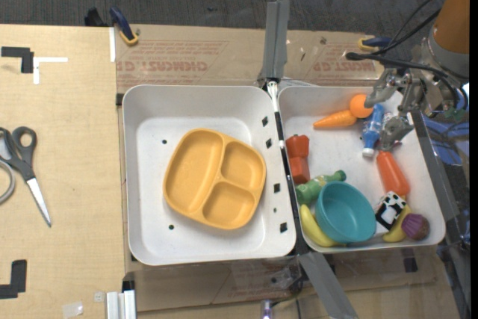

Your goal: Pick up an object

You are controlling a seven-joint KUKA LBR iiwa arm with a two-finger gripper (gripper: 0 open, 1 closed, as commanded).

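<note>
We see the table (pixel 52 183) stretching far to the left of the claw, with a pair of scissors (pixel 26 168) lying on it at the far left edge. Two white bins sit side by side: the left bin (pixel 142 183) lies well to the left of the claw and carries a yellow divided plate (pixel 215 178), while the right bin (pixel 433 183) lies directly under the claw. The claw (pixel 396 112) hangs over the upper right part of that bin, and we cannot tell whether it is apart or together, nor whether anything sits in it. Below and to the left of the claw rests a teal bowl (pixel 345 211), with a yellow banana (pixel 314 228) curling beneath its left rim and a green toy (pixel 317 184) just above it. Just left of the claw lies an orange carrot (pixel 336 118), and a small blue bottle (pixel 373 129) stands right beside the claw's left side. Directly below the claw lies an orange-red sausage-shaped piece (pixel 391 172). Further left, against the bin wall, sits a red block (pixel 299 159). Lower down we find a black-and-white toy (pixel 389 209) and a purple ball (pixel 415 225).
</note>
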